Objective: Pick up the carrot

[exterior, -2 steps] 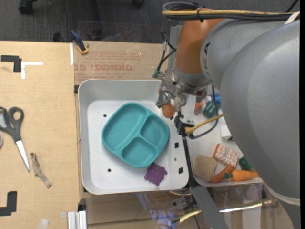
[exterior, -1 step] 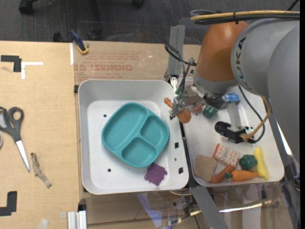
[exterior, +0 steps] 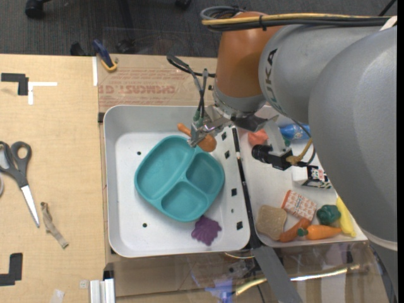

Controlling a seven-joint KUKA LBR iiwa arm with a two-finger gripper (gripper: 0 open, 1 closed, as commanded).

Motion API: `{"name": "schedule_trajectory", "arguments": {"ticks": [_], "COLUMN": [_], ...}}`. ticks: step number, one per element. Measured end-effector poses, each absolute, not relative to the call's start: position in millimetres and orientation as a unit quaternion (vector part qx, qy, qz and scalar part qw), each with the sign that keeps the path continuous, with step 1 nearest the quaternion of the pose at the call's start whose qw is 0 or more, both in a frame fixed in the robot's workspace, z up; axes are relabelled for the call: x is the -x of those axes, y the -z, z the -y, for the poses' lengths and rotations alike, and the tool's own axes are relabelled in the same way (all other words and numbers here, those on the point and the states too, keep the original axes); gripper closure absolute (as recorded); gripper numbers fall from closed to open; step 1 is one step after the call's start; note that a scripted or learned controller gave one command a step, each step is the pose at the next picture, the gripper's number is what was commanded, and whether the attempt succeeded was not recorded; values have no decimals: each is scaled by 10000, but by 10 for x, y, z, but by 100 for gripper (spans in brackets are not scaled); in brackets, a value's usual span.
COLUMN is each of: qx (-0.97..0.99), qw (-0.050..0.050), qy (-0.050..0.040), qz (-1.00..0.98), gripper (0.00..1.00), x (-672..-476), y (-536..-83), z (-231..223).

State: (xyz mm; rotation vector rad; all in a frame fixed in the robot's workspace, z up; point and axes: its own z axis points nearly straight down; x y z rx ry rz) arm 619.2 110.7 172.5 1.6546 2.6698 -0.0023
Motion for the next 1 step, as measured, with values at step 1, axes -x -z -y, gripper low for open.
{"name": "schedule_trajectory", "arguments": {"ticks": [1], "qx": [-4592], "qw": [15], "qy": [4], "qz": [-8883], "gripper": [100], "x": [-6595], "y": [-1921], "z": [-335]}}
